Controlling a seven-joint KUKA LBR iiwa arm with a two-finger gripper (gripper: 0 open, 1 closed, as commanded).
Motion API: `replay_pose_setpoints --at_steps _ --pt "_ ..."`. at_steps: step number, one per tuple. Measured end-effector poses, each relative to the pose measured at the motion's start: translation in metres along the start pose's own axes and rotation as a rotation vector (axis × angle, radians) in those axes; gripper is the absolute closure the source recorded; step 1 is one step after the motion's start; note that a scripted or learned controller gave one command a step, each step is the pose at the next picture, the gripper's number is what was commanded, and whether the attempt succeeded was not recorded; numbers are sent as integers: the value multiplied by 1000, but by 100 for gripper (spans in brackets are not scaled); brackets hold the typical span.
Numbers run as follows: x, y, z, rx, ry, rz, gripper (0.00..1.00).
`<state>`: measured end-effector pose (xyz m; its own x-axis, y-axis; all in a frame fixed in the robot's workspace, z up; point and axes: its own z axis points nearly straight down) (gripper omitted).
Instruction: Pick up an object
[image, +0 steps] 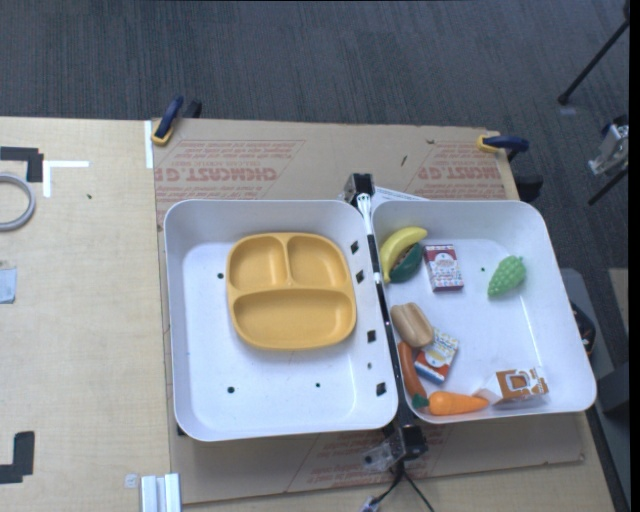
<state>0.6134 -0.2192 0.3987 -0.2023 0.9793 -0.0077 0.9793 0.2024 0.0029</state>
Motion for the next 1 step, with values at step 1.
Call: replay_pose_setpoints --at_steps 1 --pt "0 1 -10 -1 -2 -2 100"
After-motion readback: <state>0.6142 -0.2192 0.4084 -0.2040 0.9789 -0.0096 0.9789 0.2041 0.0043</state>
